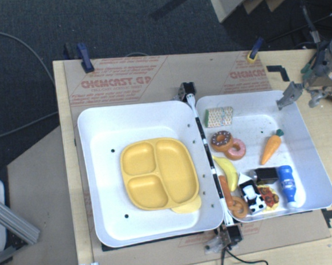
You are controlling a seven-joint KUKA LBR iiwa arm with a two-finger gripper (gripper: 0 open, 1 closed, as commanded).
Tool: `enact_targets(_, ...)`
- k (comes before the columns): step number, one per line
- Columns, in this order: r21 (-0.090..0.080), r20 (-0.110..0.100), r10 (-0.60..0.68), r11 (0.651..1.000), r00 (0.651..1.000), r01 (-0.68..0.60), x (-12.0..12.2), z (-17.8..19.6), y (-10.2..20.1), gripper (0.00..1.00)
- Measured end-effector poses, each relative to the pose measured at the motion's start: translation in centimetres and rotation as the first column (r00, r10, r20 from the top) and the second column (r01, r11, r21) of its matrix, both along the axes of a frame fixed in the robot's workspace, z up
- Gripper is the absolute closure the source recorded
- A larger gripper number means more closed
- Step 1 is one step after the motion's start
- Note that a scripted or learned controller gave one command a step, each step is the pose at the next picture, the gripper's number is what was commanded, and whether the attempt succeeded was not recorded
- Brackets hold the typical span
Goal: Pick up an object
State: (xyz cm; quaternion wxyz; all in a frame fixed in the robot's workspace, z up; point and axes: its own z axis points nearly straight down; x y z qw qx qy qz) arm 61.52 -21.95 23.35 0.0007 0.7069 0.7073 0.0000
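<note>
The right white bin (304, 147) holds several toy foods: a green-and-white wafer (219, 117), a chocolate donut (220, 138) on a pink donut (236, 150), a carrot (270, 148), a banana (229, 173), a blue bottle (287, 186), a black block (266, 175), a black-and-white cow figure (250, 198) and a pretzel (236, 207). My gripper (302, 96) hangs at the far right corner of this bin, above its rim. It is open, with nothing between its fingers (289, 95). It is well clear of all the toys.
The left white bin (98, 140) holds a yellow divided plate (158, 174). Black clips (187, 91) join the bins at the middle. Blue clamps (84, 56) hold the cardboard-covered bench at its far edge.
</note>
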Motion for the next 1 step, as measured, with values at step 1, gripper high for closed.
enact_targets(1,0.009,-0.005,0.003,1.0,1.0,-0.003,-0.86,-14.42,0.05,0.0)
